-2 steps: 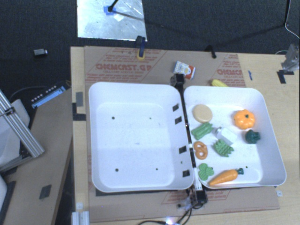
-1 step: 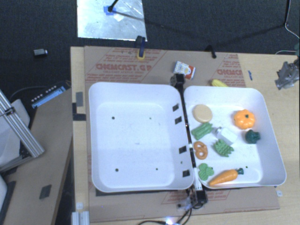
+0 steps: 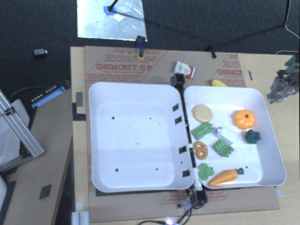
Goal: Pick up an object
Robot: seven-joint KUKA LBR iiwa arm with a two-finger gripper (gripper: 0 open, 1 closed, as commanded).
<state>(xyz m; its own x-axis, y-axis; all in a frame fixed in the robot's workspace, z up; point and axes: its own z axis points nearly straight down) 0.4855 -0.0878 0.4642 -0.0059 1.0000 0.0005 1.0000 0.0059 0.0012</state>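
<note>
From the camera above the table (image 3: pixel 56 172), the claw (image 3: pixel 282 86) sits way out at the right edge, a grey metal cluster hanging beside the upper right corner of the right bin (image 3: pixel 269 139), outside its rim and over the cardboard sheet (image 3: pixel 122 62); nothing sits between its tips and it touches no object, but whether it is spread or pressed together I cannot tell, it's too small and blurred. Over to the bins: the left bin (image 3: pixel 136 135) lies just beside the right one, the two meeting along a line of dark clips. The right bin carries all the toy food. Up top, a pale round biscuit (image 3: pixel 202 112); just below it a green bean pod (image 3: pixel 202 130), and touching that pod's right end a small grey piece (image 3: pixel 221 135). On the right side, an orange pumpkin (image 3: pixel 244 118) with a dark green broccoli (image 3: pixel 252 136) just beneath it. In the middle, a ridged green vegetable (image 3: pixel 223 148); at the left wall, a brown pretzel (image 3: pixel 200 149); below that a green leafy piece (image 3: pixel 205 171) touching the thick end of an orange carrot (image 3: pixel 226 176) that lies slantwise along the front wall. Outside the bins, a yellow banana (image 3: pixel 218 83) rests on the cardboard at the right bin's back rim, and a small red and white carton (image 3: pixel 184 69) sits near the bins' junction
</note>
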